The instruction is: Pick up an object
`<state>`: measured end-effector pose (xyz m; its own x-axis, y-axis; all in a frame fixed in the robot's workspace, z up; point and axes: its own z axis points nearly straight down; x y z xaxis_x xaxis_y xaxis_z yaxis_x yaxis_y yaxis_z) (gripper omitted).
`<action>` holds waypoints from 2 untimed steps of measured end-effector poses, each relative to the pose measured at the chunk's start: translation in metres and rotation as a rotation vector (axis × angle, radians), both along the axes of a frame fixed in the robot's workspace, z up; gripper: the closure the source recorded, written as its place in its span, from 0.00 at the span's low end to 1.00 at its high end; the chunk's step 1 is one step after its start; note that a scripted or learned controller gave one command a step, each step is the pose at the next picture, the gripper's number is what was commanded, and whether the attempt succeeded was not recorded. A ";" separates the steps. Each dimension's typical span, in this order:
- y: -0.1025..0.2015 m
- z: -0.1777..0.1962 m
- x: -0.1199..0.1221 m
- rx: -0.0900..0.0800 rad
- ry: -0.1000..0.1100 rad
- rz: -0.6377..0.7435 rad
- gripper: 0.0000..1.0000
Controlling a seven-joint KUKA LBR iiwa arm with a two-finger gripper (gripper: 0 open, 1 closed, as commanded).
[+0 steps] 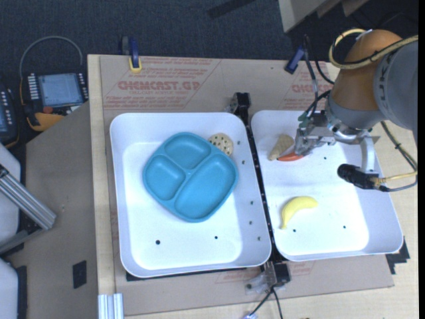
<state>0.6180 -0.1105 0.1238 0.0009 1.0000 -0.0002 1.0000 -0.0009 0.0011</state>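
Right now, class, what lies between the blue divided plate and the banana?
In the camera view, the two bins' adjoining rims lie between the blue divided plate and the banana; otherwise only bare white bin floor.

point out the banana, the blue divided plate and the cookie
banana (298, 208): camera view, middle of its curved body, right bin
blue divided plate (190, 176): camera view, central ridge, left bin
cookie (221, 141): camera view, visible top beside the plate's rim
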 end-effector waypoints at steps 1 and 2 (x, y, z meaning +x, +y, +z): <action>0.001 0.052 -0.008 -0.001 -0.005 0.001 1.00; 0.000 0.106 -0.007 -0.001 -0.006 0.002 1.00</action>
